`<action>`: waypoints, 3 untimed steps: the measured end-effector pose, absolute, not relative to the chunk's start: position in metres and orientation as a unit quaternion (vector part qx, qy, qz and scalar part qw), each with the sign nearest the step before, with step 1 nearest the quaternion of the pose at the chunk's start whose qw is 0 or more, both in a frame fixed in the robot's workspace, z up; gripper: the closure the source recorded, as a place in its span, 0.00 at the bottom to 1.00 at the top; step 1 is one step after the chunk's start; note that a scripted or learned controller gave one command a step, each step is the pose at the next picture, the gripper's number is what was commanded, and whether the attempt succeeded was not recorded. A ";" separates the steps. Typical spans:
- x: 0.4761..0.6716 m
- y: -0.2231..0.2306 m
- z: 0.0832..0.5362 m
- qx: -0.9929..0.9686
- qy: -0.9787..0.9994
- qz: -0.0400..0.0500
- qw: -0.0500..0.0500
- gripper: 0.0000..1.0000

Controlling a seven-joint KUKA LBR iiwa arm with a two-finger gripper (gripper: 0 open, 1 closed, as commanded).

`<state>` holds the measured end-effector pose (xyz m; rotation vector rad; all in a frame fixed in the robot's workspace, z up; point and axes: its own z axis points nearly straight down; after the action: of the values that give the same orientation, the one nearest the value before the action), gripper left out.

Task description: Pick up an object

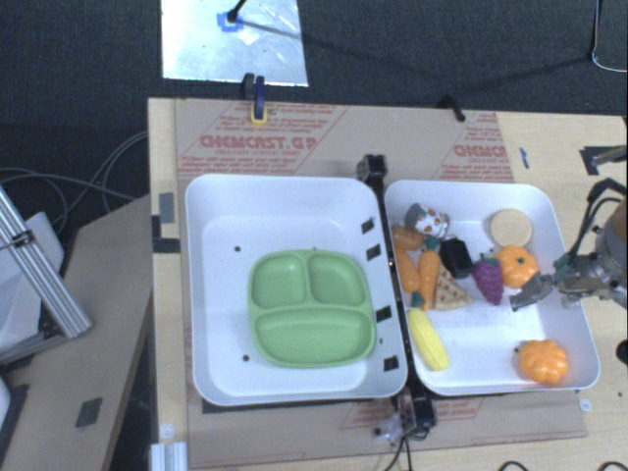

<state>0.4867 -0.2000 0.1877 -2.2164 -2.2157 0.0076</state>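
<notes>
Arm reaches in low over the right bin (569,214), fingers (525,293) state unclear, beside the pumpkin (516,263).

Two shallow white plastic bins are seen, the left bin (211,292) and the right bin (574,263), both smooth and faintly glossy. A light green three-compartment plastic tray (312,309) is noted as smooth with a satin sheen. At 12 o'clock, brown printed cardboard sheeting (324,140) appears matt, and beyond it a square silvery metal plate (235,27) looks dull and scuffed.
</notes>
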 end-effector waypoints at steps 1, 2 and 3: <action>0.490 -0.200 0.192 -0.706 -0.708 0.000 -0.001 0.00; 0.484 -0.194 0.148 -0.707 -0.708 0.000 0.001 0.00; 0.483 -0.195 0.085 -0.707 -0.707 0.001 0.002 0.00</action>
<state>0.4828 -0.1949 0.0846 -2.2177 -2.2198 0.0024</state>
